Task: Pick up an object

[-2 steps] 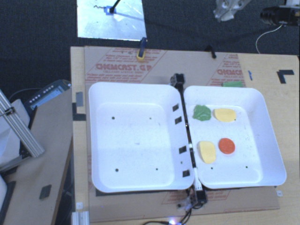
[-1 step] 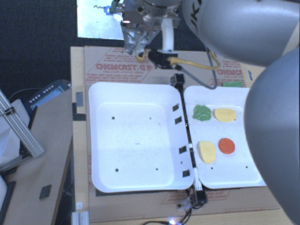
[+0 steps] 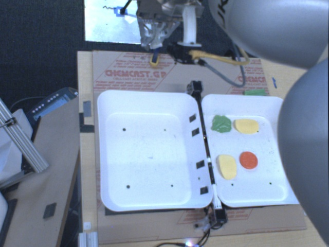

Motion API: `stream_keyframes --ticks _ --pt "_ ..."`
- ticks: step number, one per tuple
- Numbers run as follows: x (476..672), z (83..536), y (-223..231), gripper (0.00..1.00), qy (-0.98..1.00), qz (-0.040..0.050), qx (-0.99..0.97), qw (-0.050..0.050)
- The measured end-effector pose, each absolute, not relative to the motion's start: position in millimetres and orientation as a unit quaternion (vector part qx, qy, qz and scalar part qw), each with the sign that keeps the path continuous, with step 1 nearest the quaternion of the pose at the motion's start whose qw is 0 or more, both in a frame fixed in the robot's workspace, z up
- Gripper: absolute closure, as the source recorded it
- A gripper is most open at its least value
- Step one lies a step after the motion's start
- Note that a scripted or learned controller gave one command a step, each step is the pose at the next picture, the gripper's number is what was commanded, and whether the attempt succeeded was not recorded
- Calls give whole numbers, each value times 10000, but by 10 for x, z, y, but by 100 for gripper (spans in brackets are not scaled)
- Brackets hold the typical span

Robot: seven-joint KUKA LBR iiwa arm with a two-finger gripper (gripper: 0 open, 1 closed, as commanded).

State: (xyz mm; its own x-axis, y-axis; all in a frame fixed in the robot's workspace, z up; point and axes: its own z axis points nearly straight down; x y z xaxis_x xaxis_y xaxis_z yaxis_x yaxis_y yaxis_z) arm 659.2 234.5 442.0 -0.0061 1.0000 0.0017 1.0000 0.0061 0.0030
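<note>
Four small objects lie in the right bin point(image 3: 277, 192), all well apart from the gripper point(image 3: 154, 40), which hangs high at the top of the view, beyond the far rims of both bins and over the printed cardboard sheet point(image 3: 128, 73). Whether the gripper is released or clenched cannot be told from this angle; nothing is seen between its tips. A small yellow piece point(image 3: 153, 62) sits on the cardboard just below the gripper's tip.

Within the right bin, a green leafy piece point(image 3: 221, 123) rests near the far left corner, close to the divider where the two bins meet. Just beside it, to its right, lies a flat yellow piece point(image 3: 247, 126). Nearer the camera, a second yellow piece point(image 3: 226, 166) lies close to the divider, and an orange-red round piece point(image 3: 249, 160) sits just to its right, apart from it by a narrow gap. The four form a loose square in the left half of that bin.

The left bin point(image 3: 110, 112) shows a bare white floor with a few dark dots. The grey arm point(image 3: 272, 19) spreads across the upper right and down the right side, covering part of the right bin's edge.
</note>
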Motion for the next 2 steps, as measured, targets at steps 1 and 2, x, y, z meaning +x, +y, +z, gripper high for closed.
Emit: stream_keyframes --ticks 1,2 --pt "6508 4520 2191 100 7075 10 7067 2" --pt "6685 4779 2102 100 7071 23 7071 11"
